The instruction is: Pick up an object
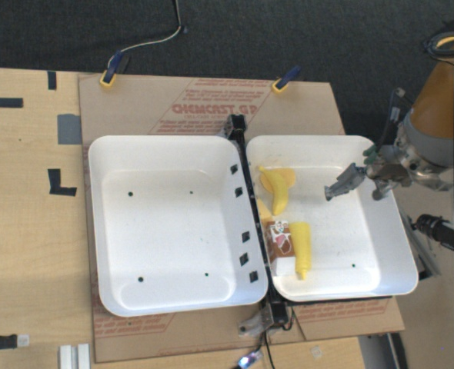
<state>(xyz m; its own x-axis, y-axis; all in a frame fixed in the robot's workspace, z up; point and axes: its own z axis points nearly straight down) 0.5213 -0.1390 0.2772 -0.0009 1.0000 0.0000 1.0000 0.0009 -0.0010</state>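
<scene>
Two yellow objects (288, 221) in right bin (381, 279); fingers (342, 185) indistinct, spread unreadable.

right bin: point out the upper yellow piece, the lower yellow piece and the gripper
upper yellow piece (276, 187), camera view, its middle
lower yellow piece (301, 248), camera view, mid-length
gripper (336, 190), camera view, by its fingertips

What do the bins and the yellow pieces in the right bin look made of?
Bins: likely smooth moulded plastic, white with rounded rims and a faint sheen. Yellow pieces: probably matte plastic or rubber, uniform bright colour; too small to tell for sure.
</scene>
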